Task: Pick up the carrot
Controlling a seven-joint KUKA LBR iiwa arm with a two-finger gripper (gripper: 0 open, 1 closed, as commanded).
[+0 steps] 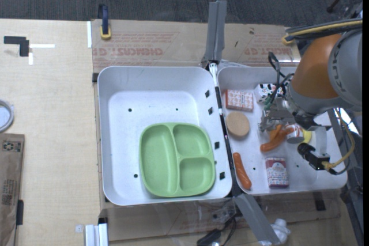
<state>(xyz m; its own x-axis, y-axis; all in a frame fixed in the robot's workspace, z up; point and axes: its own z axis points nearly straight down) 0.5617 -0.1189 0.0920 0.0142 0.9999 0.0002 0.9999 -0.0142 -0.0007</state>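
The carrot (272, 140), a short orange stick, lies at a slant on the floor of the right bin (253, 154), near its middle. My gripper (268, 121) hangs low over the bin, right at the carrot's upper end. The grey wrist and orange band above it hide the carrot's far tip. Whether the gripper touches the carrot is unclear from this angle.
Around the carrot lie a round tan bun (237, 124), a pink packet (239, 99), a red-orange sausage (242, 170), a red can (278, 173) and a yellow piece (306, 136). The left bin (115, 124) holds a green divided plate (176, 159).
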